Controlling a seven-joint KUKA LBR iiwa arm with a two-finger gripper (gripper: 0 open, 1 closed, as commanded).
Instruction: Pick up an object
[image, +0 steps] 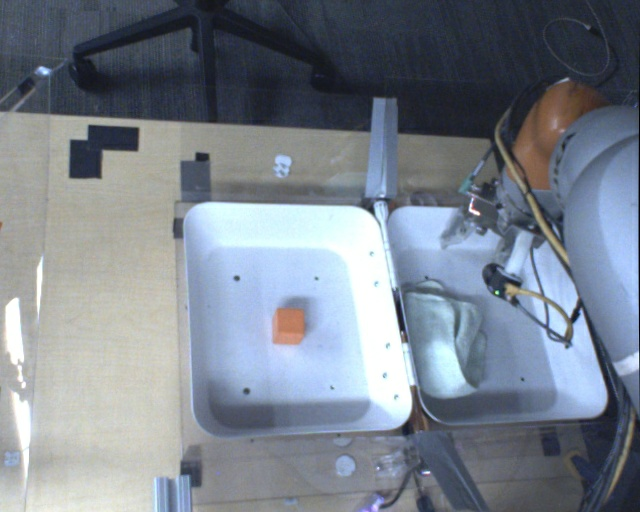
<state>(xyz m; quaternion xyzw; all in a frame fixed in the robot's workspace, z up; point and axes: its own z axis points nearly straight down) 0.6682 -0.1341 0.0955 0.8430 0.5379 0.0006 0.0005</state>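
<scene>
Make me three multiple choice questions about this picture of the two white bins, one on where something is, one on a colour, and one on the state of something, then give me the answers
1. Where does the small cube lie?
A. In the left bin
B. In the right bin
C. On the wooden bench outside the bins

2. What colour is the cube?
A. Blue
B. Orange
C. Green

3. How does the cloth lie in the right bin?
A. Spread flat over the whole floor
B. Hanging over the far rim
C. Crumpled in a heap by the bin's left wall

Answers:
1. A, since the cube sits near the middle of the left bin floor.
2. B, as it shows plainly orange against the white.
3. C, since the pale cloth is bunched up beside the divider between the bins, with bare floor to its right.
</scene>
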